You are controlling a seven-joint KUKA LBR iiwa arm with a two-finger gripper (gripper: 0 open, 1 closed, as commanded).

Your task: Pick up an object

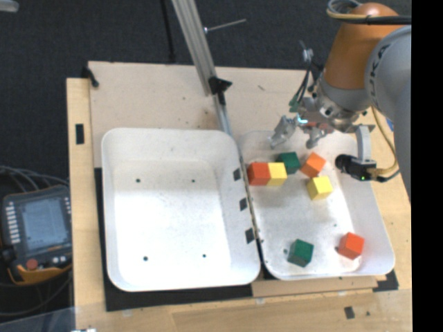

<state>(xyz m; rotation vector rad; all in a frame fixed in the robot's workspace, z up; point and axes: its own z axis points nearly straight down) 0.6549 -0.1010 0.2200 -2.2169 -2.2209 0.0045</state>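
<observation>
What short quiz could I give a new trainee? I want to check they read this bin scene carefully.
1. True or false: the gripper is above the right bin.
2. How many blocks lie in the right bin?
3. Which block touches the red block at the bin divider: A yellow, B orange, C the near green one?

Key: 1 true. 2 seven: two green, two yellow, one orange, two red. 3 A.

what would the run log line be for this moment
arm: over right bin far end | gripper: open, holding nothing | nearest: green cube | left bin: no blocks | pick: not yet done
</observation>
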